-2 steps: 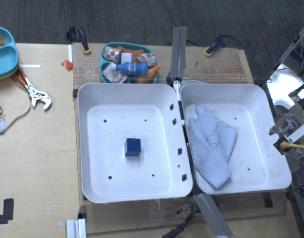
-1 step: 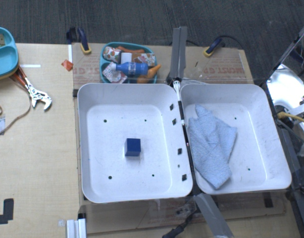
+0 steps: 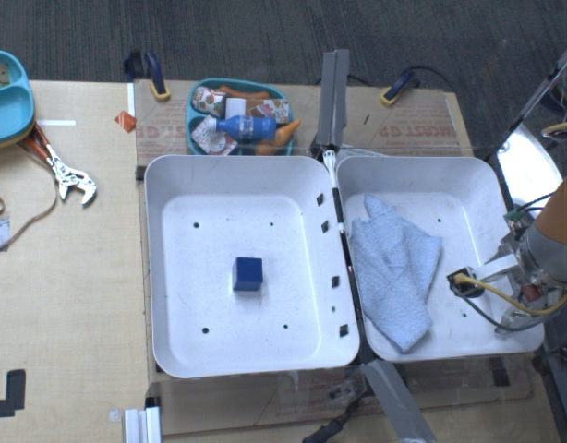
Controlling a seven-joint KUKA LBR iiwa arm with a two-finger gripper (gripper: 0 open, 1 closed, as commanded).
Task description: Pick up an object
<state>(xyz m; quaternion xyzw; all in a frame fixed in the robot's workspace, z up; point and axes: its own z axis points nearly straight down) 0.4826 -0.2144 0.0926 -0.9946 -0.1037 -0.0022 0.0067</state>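
Observation:
A small blue cube lies near the middle of the left white bin. A crumpled pale blue cloth is spread over the left half of the right white bin. My gripper hangs low over the right edge of the right bin, to the right of the cloth and apart from it. Nothing shows between the gripper and the bin floor.
Behind the left bin stands a blue bowl with several small items. A wrench and a teal container lie on the bench at far left. A grey post rises behind the ridge where the bins meet.

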